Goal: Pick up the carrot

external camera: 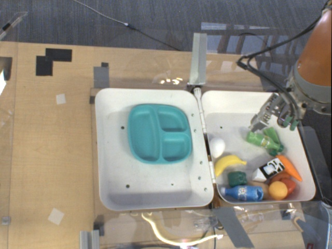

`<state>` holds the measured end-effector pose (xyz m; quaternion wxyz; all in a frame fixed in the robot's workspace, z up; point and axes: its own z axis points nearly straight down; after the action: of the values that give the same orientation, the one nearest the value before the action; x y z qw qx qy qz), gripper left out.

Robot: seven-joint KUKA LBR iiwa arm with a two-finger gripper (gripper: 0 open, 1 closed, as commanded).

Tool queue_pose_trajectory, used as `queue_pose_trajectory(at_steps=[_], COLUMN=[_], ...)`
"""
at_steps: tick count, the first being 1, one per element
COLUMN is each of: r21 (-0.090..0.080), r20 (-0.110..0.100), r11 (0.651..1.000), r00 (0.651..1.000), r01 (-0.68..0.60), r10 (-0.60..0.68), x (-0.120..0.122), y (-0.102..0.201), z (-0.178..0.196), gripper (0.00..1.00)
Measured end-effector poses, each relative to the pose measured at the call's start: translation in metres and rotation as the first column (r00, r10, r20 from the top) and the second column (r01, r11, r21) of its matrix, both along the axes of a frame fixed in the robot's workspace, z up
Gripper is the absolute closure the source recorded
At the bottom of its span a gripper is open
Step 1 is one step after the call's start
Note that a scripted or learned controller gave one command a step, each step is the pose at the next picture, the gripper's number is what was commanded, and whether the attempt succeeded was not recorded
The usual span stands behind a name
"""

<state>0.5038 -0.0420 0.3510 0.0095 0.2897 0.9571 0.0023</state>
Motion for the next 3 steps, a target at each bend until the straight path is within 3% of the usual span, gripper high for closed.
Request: queue_pose_trajectory(at_steps=[1, 2, 3], r21=[0.0, 0.003, 0.001], r20=[-0.008, -0.01, -0.021], r11=[1.0, 0.968, 0.923], r00=[1.0, 0.968, 0.923], r01=[-0.003, 0.252, 0.385], r10=[0.003, -0.252, -0.385], x=[0.0, -0.015, -0.017], y=[0.001, 0.028, 0.064], z=[-0.004, 0.004, -0.115], gripper=[0.0, 0.0, 0.0])
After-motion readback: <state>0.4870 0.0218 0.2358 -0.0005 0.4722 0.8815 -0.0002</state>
